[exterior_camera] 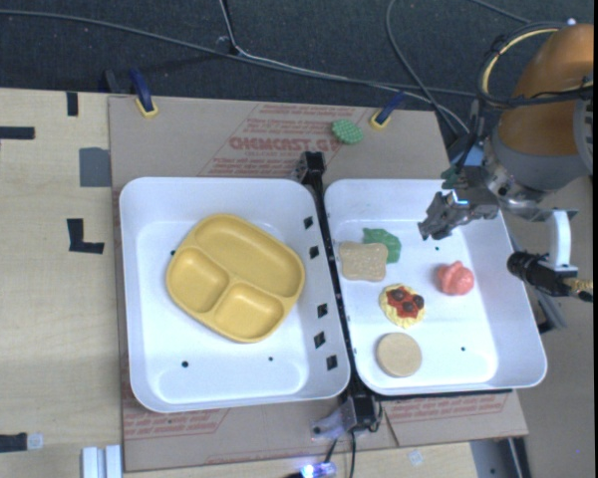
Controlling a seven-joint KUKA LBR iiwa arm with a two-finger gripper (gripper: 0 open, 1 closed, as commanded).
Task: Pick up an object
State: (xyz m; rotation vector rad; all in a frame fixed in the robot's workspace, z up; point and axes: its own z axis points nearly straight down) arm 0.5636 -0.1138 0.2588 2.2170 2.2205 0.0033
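Note:
The right bin (pixel 508 297) holds several small food items: a tan bread slice (pixel 363 261), a green leafy piece (pixel 384 242) behind it, a red-pink lump (pixel 455 279), a yellow round piece with red topping (pixel 403 304) and a tan round cookie (pixel 399 354). My gripper (pixel 441 219) hangs over the back of the right bin, right of the green piece and up-left of the red-pink lump. Nothing shows between its dark fingers.
A yellow divided plate (pixel 235 277) lies in the left bin (pixel 145 297). A small green object (pixel 347 131) sits on the cardboard behind the bins. Cables cross the dark floor at the back. The arm's grey and orange body (pixel 548 98) fills the upper right.

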